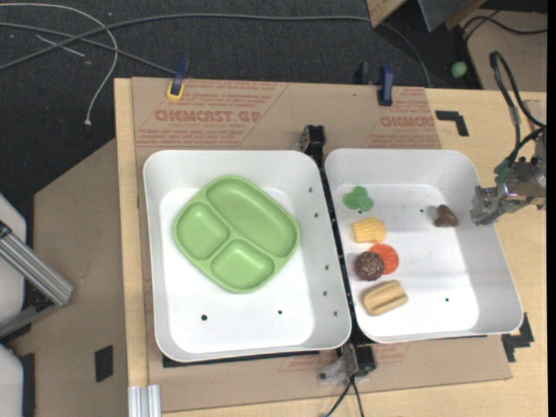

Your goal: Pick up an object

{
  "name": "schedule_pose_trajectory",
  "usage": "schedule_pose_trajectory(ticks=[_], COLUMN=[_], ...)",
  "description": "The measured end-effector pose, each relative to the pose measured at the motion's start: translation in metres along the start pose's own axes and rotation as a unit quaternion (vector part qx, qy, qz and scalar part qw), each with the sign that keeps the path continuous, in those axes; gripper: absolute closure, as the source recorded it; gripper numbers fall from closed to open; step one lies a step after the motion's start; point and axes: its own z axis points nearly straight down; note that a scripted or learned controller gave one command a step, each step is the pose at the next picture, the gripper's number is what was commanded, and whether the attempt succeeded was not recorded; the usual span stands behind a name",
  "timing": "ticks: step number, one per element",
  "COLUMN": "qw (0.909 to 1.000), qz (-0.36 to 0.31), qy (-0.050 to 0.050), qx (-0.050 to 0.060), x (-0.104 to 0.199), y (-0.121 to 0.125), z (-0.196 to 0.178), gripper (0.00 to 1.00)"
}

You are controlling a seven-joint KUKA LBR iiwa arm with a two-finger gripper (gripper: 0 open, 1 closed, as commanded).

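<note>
Board print: "CHEMCAST GP", red, at 12 o'clock above both bins.
Gripper: right bin's 3 o'clock rim; grasp state cannot be told.
Brown item: just beside gripper.

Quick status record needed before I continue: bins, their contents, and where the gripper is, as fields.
left bin: green three-compartment plate
right bin: green broccoli toy, yellow corn toy, red tomato toy, dark brown round piece, tan bread roll toy, small brown piece
gripper: over the right bin's right edge, beside the small brown piece
held item: none seen between its fingers
</note>
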Motion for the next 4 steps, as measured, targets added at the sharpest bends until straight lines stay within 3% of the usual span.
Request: schedule_pose_trajectory(ticks=[1, 4], qw=[1.0000, 1.0000], qz=[-0.002, -0.002], qy=[-0.002, 0.000], qx=[-0.007, -0.003], x=[0.001, 0.006], y=[0.002, -0.010], z=[-0.007, 0.152], gripper=[0.00, 0.00])
